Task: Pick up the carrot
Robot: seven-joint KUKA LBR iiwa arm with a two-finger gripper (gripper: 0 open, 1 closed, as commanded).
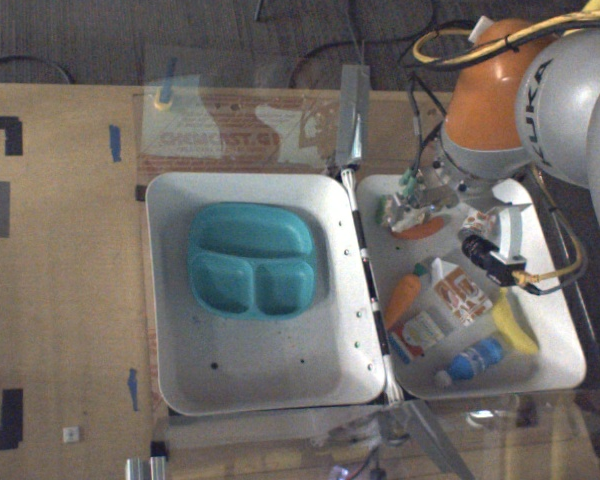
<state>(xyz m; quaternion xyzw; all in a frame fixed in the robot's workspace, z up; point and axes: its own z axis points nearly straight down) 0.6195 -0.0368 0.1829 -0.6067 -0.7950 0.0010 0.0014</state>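
The carrot (403, 299) looks light, stiff and smooth; I'd grip mid-body. I cannot tell my end effector's (416, 200) state.

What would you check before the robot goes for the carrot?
1. Carrot in view, in the right bin: ok.
2. Carrot free of clutter: not ok, a carton lies against it.
3. Hand above the carrot: not ok, it is farther back in the bin.
4. Hand holding nothing: cannot tell.
5. Teal tray out of the way in the left bin: ok.
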